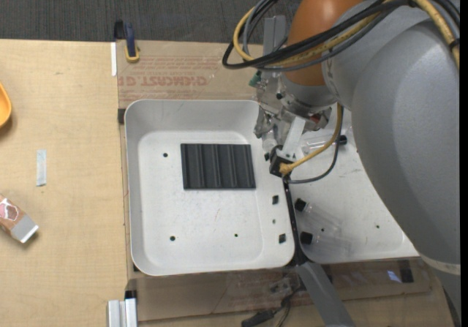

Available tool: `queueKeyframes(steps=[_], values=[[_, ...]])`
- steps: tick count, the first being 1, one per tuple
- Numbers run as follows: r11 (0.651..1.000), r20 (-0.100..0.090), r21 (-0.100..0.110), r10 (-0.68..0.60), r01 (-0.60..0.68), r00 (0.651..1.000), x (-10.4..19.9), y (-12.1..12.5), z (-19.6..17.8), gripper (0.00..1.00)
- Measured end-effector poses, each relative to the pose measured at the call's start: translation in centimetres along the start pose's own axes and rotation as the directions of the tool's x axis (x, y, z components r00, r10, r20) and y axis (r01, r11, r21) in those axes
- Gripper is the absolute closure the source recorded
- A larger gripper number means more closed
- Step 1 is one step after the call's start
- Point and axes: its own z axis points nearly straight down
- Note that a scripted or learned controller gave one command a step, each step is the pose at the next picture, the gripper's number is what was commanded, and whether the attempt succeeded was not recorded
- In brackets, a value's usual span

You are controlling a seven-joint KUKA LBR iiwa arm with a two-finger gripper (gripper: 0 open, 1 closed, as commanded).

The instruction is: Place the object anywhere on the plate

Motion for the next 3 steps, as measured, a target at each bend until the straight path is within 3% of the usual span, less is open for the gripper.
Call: queueKeyframes(steps=[1, 2, 3], values=[[0.968, 0.001, -0.002, -0.251, 0.251, 0.968, 9.9, -3.6, -6.5, 1.00], [0.941, 0.002, -0.001, 0.340, -0.340, 0.941, 12.6, -5.3, -4.6, 1.00], [0.851, 0.000, -0.001, 0.525, -0.525, 0.851, 11.9, -11.1, -3.6, 1.00]])
